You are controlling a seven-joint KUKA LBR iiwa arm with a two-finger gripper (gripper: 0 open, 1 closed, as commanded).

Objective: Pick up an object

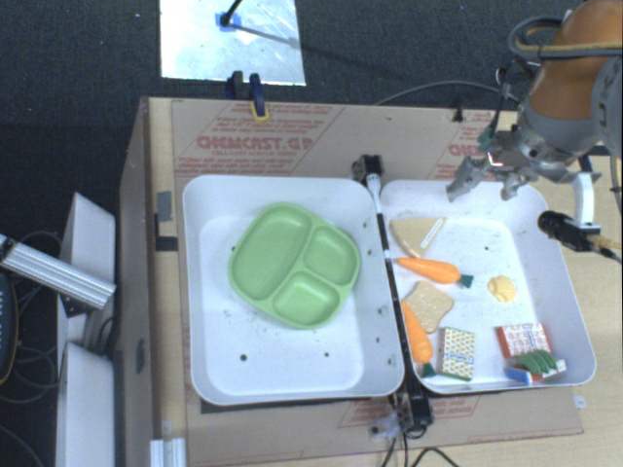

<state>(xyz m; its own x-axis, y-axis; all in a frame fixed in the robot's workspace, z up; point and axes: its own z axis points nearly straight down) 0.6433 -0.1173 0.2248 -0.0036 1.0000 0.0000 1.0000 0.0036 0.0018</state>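
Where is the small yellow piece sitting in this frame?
The small yellow piece lies in the right bin, right of the upper carrot and above the red-and-white packet.

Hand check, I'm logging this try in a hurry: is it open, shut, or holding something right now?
Hand: open, holding nothing, above the far edge of the right bin.
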